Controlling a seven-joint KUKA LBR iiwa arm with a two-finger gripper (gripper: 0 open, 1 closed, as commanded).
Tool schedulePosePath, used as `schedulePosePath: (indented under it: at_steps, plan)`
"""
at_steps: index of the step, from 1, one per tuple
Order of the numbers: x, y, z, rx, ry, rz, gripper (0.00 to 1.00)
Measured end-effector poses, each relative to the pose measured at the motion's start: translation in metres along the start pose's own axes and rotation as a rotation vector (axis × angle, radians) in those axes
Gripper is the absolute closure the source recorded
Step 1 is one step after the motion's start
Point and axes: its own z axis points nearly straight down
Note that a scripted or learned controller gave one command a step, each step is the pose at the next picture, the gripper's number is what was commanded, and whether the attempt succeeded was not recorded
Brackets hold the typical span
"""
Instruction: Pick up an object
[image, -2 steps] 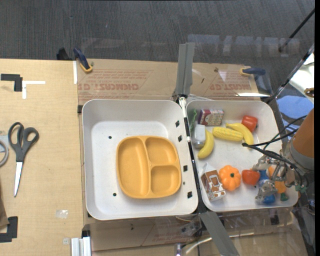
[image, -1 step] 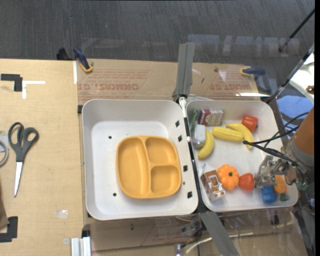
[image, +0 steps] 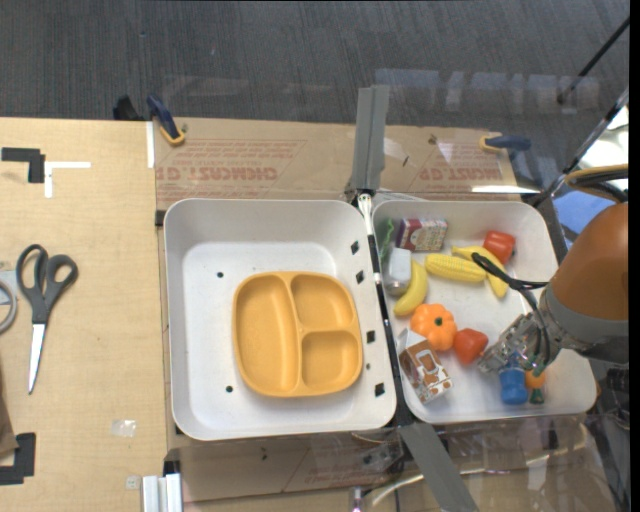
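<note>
Down in the right bin (image: 556, 240), the gripper (image: 512, 352) hovered over a blue object (image: 513, 388) just nearer. Whether it was spread or pressed together could not be told.

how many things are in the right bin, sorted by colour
yellow: 2, the banana and the corn cob
orange: 1, the small pumpkin
red: 2, one at the back, one beside the pumpkin
blue: 1, the block by the gripper
printed cartons: 2, and
total: 8
</note>
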Motion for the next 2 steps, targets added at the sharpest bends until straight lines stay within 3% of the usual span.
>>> schedulePosePath:
  at_steps: [1, 2]
  plan:
    - [0.020, 0.054, -0.149, -0.001, -0.003, 0.040, 1.00]
    - [-0.004, 0.030, -0.001, -0.001, -0.002, -0.185, 1.00]
